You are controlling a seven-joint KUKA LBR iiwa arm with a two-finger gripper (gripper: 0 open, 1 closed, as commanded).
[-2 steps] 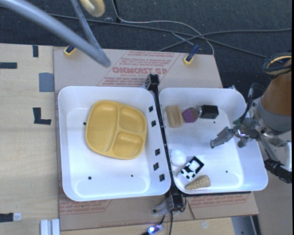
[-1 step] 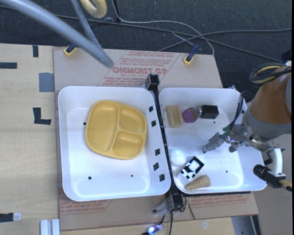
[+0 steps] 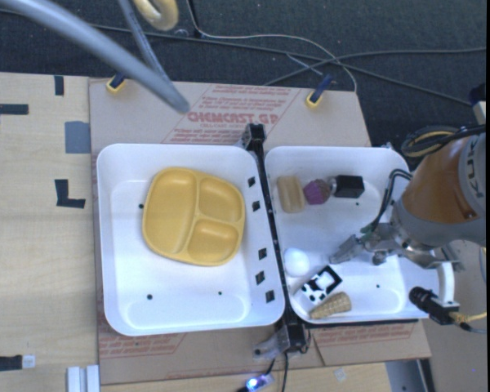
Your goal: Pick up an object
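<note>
The end effector (image 3: 336, 254) hangs low in the right bin (image 3: 392, 160); whether it is open or closed cannot be told. The nearest objects, a white ball (image 3: 296, 260), a checkered block (image 3: 319, 283) and a cone (image 3: 331, 305), crowd together, so a grasp may knock one aside or catch two.
</note>
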